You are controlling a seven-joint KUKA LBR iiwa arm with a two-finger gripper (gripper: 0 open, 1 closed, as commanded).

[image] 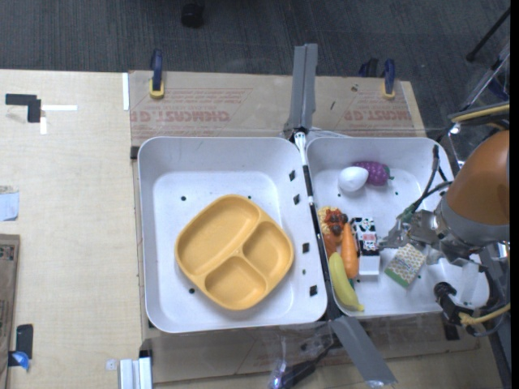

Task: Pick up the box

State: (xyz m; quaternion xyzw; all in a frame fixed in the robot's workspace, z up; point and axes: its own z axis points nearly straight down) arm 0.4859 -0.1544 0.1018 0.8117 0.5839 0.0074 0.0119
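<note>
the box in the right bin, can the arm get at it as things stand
Probably yes. The box lies on the floor of the right bin, apart from the banana and carrot, with nothing on top. The gripper hangs right beside it.
</note>
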